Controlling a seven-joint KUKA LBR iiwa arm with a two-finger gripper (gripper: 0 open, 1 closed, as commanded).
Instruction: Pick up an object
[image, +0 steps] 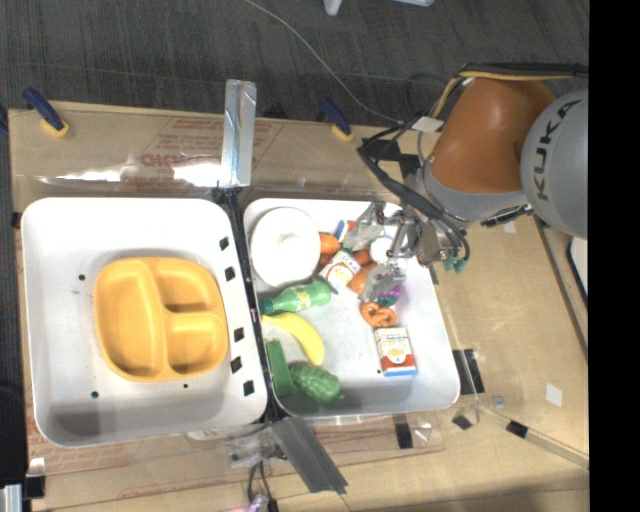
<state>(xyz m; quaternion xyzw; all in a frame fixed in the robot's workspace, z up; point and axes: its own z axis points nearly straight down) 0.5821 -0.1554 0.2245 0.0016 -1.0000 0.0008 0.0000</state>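
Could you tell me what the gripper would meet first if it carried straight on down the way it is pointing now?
Probably the small purple item lying just under the gripper in the right bin, with the orange toy next to it. Depth is hard to judge from this slanted view.

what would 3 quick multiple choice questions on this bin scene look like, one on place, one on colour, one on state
1. Where is the yellow divided tray?
A. left bin
B. right bin
C. on the bench outside the bins

2. What colour is the banana?
A. red
B. yellow
C. blue

3. How does the small carton lie?
A. inside the white bowl
B. under the tray
C. on the floor of the right bin

Answers: 1 A, the tray sits alone in the left bin. 2 B, it is plainly yellow. 3 C, it rests on the bin floor, apart from the white bowl.
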